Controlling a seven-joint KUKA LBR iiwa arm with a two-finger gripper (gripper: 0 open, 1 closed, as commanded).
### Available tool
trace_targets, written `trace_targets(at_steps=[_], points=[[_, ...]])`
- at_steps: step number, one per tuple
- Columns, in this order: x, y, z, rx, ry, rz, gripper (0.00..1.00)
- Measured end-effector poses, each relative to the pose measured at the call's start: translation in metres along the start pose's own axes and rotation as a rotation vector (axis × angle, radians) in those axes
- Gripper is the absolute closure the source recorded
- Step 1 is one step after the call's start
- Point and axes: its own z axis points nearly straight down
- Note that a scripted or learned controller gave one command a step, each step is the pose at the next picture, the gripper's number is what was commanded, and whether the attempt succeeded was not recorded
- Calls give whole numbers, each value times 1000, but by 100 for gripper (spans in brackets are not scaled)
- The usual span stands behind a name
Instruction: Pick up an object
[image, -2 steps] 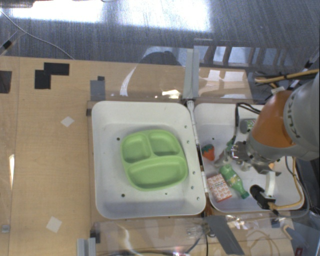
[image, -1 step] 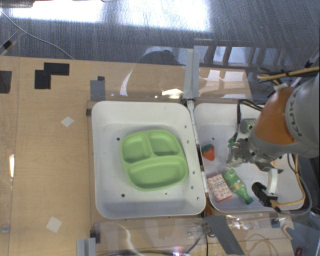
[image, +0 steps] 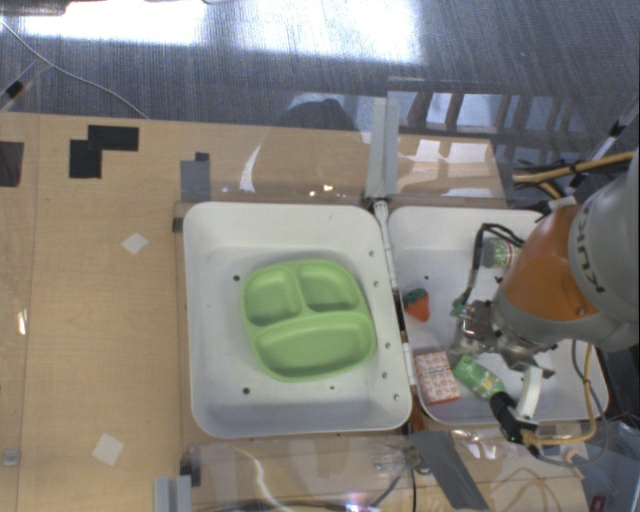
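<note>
Pincer (image: 478, 372) low over glossy green packet (image: 476, 379), grip impossible to judge; smooth three-compartment green tray (image: 310, 318) in left bin (image: 210, 300)

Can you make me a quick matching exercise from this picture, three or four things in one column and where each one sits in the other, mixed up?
Things:
1. green divided plate
2. small orange and green item
3. patterned flat packet
4. green packet

Places:
A. right bin, near the front wall by the divider
B. middle of the left bin
C. right bin, under the arm's wrist, beside the patterned packet
D. right bin, close to the divider, further back

Pairs: 1-B, 2-D, 3-A, 4-C
</note>
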Motion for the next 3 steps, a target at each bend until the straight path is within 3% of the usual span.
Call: trace_targets(at_steps=[1, 2, 3], points=[[60, 31, -93, 21, 1, -193, 100], [10, 32, -59, 21, 5, -633, 100], [-9, 13, 1, 9, 6, -742, 100]])
